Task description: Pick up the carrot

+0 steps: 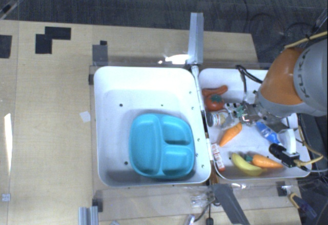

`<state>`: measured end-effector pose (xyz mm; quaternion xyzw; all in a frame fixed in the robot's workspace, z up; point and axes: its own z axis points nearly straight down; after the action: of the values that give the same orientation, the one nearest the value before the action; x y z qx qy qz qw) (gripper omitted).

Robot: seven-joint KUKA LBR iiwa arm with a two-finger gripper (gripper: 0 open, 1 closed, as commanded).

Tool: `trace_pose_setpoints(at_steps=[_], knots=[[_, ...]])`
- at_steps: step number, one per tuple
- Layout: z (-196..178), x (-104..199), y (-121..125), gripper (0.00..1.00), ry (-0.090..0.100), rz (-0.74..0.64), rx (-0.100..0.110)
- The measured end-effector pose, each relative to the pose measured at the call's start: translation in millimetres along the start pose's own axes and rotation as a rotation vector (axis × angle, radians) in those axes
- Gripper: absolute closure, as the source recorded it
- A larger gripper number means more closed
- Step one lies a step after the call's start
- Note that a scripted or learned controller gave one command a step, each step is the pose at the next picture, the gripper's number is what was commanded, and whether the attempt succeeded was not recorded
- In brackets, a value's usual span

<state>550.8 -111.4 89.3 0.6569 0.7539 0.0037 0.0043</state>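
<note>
A carrot [230, 134] lies in the right bin [220, 79], its long axis diagonal, thick end up-right beside the jaws [247, 114], tip pointing down-left. Whether the jaws are apart or together cannot be told. A second carrot [266, 161] lies near the front wall beside a banana [245, 164]. The left bin [102, 116] holds a blue divided plate [162, 144]. No writing is legible.

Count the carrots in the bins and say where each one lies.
2. One carrot lies near the right bin's middle, close to the gripper. The other carrot lies by the banana at its front edge. The arm may hide more.
</note>
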Motion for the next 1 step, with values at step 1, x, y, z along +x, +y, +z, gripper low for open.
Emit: trace_pose_setpoints(at_steps=[1], knots=[[-1.3,9.2,-26.9,0.0,-0.004,-0.173,-0.007]])
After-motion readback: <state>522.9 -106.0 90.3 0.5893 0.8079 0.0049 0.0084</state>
